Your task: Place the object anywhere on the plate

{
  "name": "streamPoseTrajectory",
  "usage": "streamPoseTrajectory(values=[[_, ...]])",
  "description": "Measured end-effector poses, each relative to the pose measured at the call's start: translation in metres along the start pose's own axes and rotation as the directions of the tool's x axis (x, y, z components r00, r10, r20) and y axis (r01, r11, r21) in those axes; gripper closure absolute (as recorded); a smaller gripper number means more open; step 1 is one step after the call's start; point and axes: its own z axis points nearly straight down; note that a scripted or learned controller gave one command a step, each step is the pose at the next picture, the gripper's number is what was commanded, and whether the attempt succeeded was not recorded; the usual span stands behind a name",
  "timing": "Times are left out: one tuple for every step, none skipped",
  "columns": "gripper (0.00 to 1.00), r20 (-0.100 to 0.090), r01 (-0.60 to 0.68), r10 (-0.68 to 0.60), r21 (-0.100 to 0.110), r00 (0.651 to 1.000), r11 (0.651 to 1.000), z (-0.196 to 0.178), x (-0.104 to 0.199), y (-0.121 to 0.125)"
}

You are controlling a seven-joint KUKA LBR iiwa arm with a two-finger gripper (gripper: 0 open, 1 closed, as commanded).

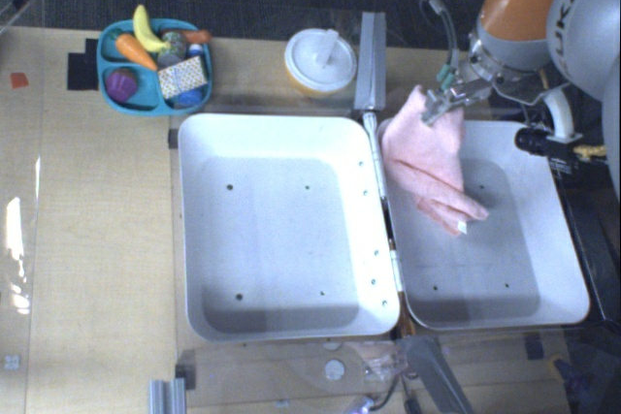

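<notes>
Dangling soft, creased pink cloth [433, 166] from the pincer [439, 108], clamped on its corner.

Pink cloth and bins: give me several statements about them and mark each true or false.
1. The pink cloth hangs over the right bin. True.
2. The gripper is at the cloth's top corner. True; the corner sits between its fingers.
3. The cloth lies flat in the left bin. False; it is over the right bin, lifted at one corner.
4. The blue tray of toy food stands inside the left bin. False; it stands on the bench beyond that bin's far left corner.
5. A white lidded cup stands beyond the bins. True.
</notes>
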Motion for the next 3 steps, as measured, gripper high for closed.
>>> streamPoseTrajectory(values=[[1.00,-0.002,0.394,-0.394,0.000,0.919,0.919,-0.011,0.050,0.011],[1.00,0.000,0.722,-0.722,-0.004,0.692,0.692,-0.020,0.103,0.029],[1.00,0.002,0.926,-0.926,-0.005,0.376,0.376,-0.024,0.156,0.042]])
